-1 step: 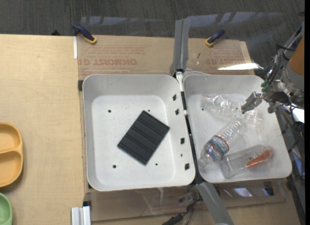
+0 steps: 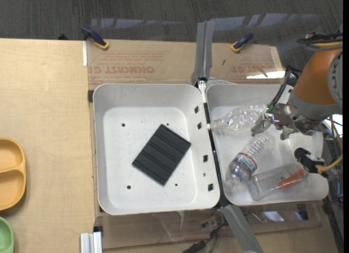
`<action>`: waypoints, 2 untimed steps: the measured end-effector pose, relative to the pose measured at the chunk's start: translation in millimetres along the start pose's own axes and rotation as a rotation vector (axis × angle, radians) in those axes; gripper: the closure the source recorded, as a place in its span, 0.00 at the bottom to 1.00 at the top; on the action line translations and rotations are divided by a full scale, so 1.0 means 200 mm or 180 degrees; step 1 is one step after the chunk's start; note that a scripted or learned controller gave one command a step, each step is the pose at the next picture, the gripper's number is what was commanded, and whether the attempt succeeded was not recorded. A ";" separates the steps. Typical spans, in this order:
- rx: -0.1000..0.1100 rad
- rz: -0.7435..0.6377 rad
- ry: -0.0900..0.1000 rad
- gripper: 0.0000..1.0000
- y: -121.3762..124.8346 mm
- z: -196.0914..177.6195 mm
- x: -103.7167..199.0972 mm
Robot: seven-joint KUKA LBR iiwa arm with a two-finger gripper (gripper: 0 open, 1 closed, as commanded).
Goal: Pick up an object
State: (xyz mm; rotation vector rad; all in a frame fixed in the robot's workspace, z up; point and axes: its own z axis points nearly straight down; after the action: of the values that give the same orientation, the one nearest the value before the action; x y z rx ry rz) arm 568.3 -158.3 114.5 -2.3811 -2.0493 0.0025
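Observation:
My gripper [image 2: 271, 130] hangs over the right bin [image 2: 319, 194], its fingers spread open and nothing between them. Just to its left lies a crumpled clear plastic bag [image 2: 240, 118]. A clear water bottle [image 2: 248, 159] with a blue label lies slantwise below the gripper. Near the front wall rests a clear tube [image 2: 275, 182] with an orange piece inside. A black ribbed rectangular pad [image 2: 162, 154] lies tilted in the middle of the left bin [image 2: 101, 137].
The grey arm with its orange band [image 2: 319, 77] enters from the right above the right bin. Brown cardboard [image 2: 142, 64] with blue-and-yellow clamps lies behind the bins. A yellow divided tray [image 2: 10, 173] sits at the left edge of the bench.

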 end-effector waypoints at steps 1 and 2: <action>-0.0012 -0.0365 0.0000 0.00 -0.13 0.11 0.01; -0.0012 -0.0366 0.0000 0.00 -0.13 0.11 0.01</action>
State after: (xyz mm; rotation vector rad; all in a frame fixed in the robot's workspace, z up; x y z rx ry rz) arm 542.3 -152.6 92.7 -2.2613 -2.1849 -0.0013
